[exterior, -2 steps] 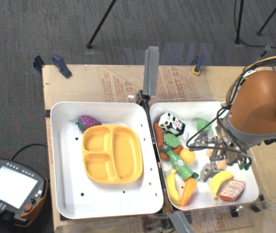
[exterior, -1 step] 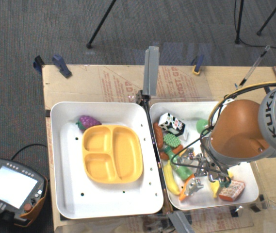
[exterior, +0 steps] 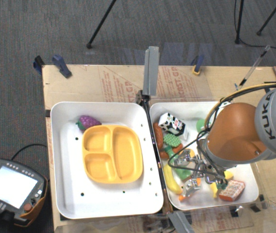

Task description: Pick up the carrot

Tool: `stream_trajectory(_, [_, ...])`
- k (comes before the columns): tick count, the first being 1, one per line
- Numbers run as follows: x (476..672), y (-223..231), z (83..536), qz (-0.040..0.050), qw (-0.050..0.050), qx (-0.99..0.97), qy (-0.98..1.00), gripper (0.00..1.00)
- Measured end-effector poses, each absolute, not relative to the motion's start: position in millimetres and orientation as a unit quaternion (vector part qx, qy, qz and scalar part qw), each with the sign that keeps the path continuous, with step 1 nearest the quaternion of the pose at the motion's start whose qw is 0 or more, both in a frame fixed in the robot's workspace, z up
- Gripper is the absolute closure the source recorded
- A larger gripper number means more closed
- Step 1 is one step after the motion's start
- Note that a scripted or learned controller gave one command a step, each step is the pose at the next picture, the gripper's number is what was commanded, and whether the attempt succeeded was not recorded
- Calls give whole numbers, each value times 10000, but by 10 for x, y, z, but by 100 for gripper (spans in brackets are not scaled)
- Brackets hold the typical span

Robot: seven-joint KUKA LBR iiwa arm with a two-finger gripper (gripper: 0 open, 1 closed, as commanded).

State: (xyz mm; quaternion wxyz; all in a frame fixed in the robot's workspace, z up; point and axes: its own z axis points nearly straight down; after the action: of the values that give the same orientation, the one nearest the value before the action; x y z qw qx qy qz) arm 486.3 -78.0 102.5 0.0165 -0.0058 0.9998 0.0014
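The carrot (exterior: 175,150) is a short orange piece with a green leafy top, lying near the left side of the right bin (exterior: 186,107), beside a reddish-brown sausage (exterior: 158,135). My gripper (exterior: 199,180) hangs low in the same bin, to the lower right of the carrot, over a banana (exterior: 172,179) and a green toy (exterior: 182,172). The arm's orange band (exterior: 235,132) hides the bin's middle and right. Nothing shows held in the gripper.
A cow-patterned milk carton (exterior: 171,124) and a green ball (exterior: 201,125) lie at the back of the right bin, a red-and-orange box (exterior: 233,190) at its front right. The left bin (exterior: 65,169) holds a yellow divided plate (exterior: 112,153) and purple grapes (exterior: 89,122).
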Motion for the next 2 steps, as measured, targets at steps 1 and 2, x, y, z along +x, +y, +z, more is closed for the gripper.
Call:
stream_trajectory(1, [4780, -1067, 871, 6, 1, 499, 9988, 0])
stream_trajectory(2, [4787, -1046, 961, 11, 6, 458, 9989, 100])
